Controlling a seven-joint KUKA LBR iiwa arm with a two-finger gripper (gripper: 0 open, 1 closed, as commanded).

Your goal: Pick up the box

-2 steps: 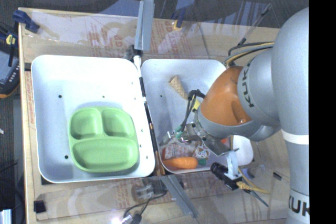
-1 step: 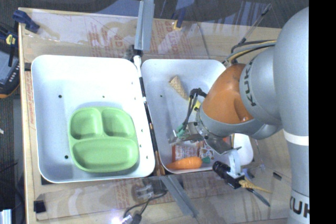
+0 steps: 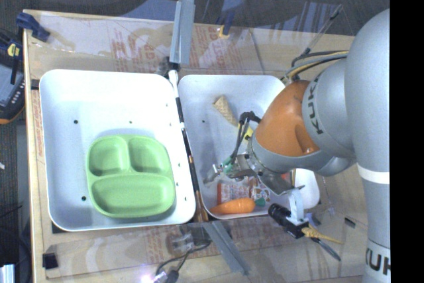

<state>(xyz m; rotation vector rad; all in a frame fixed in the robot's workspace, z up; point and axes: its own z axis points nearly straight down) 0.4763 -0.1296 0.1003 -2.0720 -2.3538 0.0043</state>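
Far left edge: dark device with orange trim [image 3: 9, 86], partly cut off. Left bin [image 3: 59, 142], white and shallow, on the wooden bench [image 3: 99, 40]. Inside, toward its near right part, a green divided tray [image 3: 131, 177] with three compartments, lying flat. Grey bar [image 3: 181, 30] rising from the seam between the bins toward the far side. Right bin [image 3: 199, 103] touching the left along that seam. In its far part, a small tan cone-shaped piece [image 3: 224, 109], well apart from the rest. Near front wall: an orange carrot [image 3: 232, 207] lying lengthwise along the rim, and just behind it, touching or nearly so, the box [image 3: 233, 191], flat, reddish with printed faces, partly hidden on its right by the arm. Gripper [image 3: 225, 170] low over the box's far edge, beside thin wires; finger spread cannot be told, nothing visibly between them. Orange band [image 3: 285, 126] and grey arm [image 3: 361, 96] covering the bin's right side.
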